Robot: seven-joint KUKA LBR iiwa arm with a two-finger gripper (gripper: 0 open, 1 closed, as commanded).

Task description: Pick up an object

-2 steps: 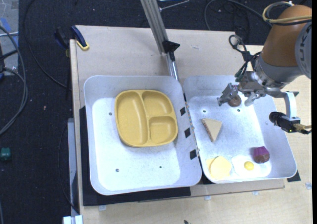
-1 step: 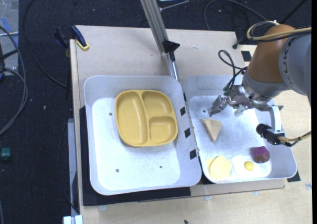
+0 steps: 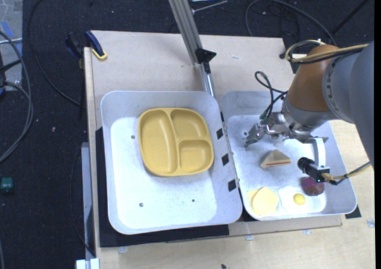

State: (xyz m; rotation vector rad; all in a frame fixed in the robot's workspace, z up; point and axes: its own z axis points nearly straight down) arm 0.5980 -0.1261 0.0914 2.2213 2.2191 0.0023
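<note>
Camera view: jaws (image 3: 253, 136) low in the right bin (image 3: 339, 202), apparently slightly parted and gripping nothing. Sandwich wedge (image 3: 275, 159) lies near, at 4 o'clock from them. Left bin (image 3: 119, 202) holds a yellow divided tray (image 3: 175, 141).

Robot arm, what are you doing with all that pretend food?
The grey robot arm reaches in from the right, and its gripper hangs low over the right bin. It is trying to pick something up, but nothing shows between its fingers. A toy sandwich wedge, a yellow round piece, a toy fried egg and a small dark red piece lie in that bin. The left bin holds a yellow divided tray.
</note>
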